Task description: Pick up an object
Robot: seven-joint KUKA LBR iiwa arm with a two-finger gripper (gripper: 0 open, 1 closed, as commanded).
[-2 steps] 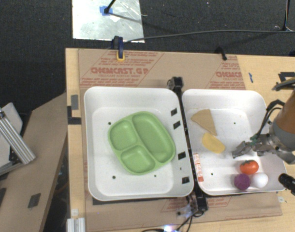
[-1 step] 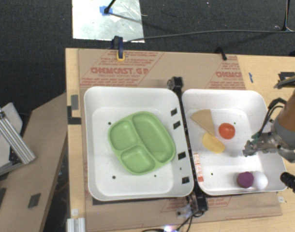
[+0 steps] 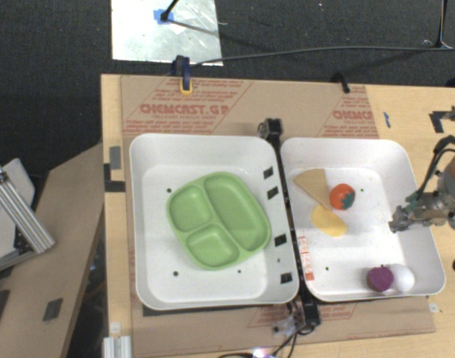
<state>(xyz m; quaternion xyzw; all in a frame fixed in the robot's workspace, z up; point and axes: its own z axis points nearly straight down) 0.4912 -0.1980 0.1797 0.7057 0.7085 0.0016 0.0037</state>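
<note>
The desk carries two white bins side by side. The left bin holds a green divided plate, lying flat near its centre. The right bin holds the loose objects: a tan wedge at about 11 o'clock of the bin floor, an orange-red ball just beside it and apparently touching its edge, a yellow piece directly at 6 o'clock of the ball, and a purple ball with a white ball touching it at the bin's 5 o'clock corner.

The gripper is seen at 3 o'clock of the right bin, over its right rim, low and pointing inward. Whether it is apart or together cannot be told at this size and angle; nothing is seen held in it.

Step judged: approach, nothing picked yet. The yellow piece and orange-red ball are at 9 o'clock of the gripper, well apart from it; the purple and white pair is at 6 o'clock, nearer. For the next move, one target is to be chosen, the gripper centred above it, then lowered. The balls are likely to roll if nudged, and the flat pieces are hard to pinch.
</note>
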